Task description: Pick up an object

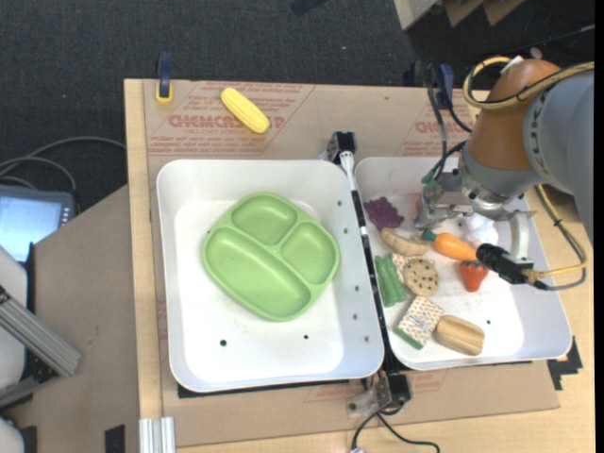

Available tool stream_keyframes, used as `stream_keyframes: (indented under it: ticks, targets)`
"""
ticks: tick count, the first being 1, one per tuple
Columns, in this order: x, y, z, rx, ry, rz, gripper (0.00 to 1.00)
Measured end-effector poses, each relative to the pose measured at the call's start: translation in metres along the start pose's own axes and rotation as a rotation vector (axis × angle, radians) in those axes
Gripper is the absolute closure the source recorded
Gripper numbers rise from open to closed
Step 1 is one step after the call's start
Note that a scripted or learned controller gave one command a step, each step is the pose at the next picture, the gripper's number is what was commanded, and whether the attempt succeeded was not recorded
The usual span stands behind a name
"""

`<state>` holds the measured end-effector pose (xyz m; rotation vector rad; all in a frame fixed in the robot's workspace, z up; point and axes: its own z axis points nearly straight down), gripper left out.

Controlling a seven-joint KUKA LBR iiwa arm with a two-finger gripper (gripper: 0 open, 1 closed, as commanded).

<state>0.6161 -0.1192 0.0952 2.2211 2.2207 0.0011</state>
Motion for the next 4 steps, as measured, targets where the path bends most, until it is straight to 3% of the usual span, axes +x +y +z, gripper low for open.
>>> stream_keyframes:
  ticks: [1, 2, 3, 4]
  targets:
    - [0.0, 0.0, 0.001, 0.001, 0.0, 0.0, 0.0]
    - [-0.018, 0.053, 0.011, -0.005, -0.002, -0.003, 0.0]
    - [-0.018, 0.052, -0.002, -0.007, -0.003, -0.003, 1.0]
    - [0.063, 0.004, -0.095, 0.0, 0.004, -0.006, 1.0]
